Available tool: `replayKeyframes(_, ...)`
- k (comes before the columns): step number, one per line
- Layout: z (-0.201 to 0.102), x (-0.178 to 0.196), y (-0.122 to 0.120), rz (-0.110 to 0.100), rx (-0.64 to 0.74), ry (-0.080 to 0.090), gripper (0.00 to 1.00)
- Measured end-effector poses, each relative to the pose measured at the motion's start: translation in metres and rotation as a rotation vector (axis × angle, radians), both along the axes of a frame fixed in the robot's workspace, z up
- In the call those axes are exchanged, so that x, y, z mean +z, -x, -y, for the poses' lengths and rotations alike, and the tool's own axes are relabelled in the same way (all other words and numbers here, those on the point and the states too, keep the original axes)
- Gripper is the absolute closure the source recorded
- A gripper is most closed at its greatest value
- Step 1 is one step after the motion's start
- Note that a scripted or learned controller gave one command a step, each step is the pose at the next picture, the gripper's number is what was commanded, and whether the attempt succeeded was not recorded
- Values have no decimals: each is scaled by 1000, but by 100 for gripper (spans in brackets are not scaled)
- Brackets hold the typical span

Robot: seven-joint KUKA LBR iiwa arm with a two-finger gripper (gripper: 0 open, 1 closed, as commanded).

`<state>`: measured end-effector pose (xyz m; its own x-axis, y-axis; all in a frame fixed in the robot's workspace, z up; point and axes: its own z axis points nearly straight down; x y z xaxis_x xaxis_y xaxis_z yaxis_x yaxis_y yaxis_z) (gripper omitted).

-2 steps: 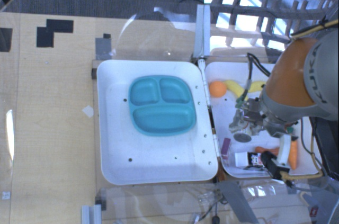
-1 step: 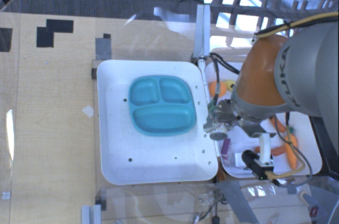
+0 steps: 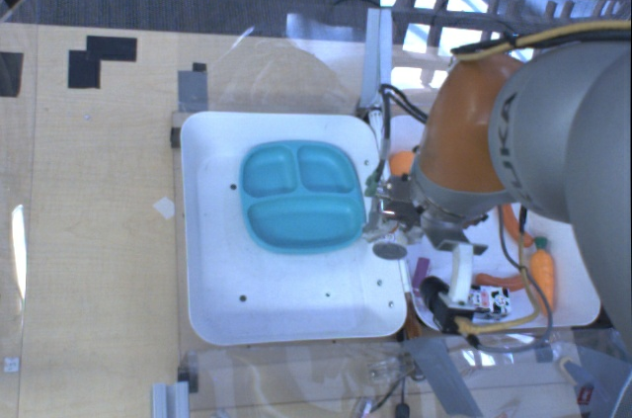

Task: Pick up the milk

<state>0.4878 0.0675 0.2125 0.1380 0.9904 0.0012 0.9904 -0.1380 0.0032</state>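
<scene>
Grey arm [image 3: 573, 149] low over right bin [image 3: 585, 302]. Claw [image 3: 390, 223]: grip state impossible to tell. Blue plate [image 3: 301, 197] view-left of claw, carrot [image 3: 542, 276] view-right. Milk pickup judged pending.

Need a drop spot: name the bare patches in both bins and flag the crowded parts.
Left bin: a bare strip between its left wall and the blue divided plate, and a wider band between the plate and the near rim. Right bin: crowded, overhung by the arm, with a carrot in it.
</scene>
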Motion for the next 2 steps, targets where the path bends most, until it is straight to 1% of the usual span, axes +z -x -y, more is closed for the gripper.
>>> replayKeyframes(1, -3, 121, 0, 3, 230, 1, 100)
replayKeyframes(2, -3, 113, -1, 4, 776, 4, 100)
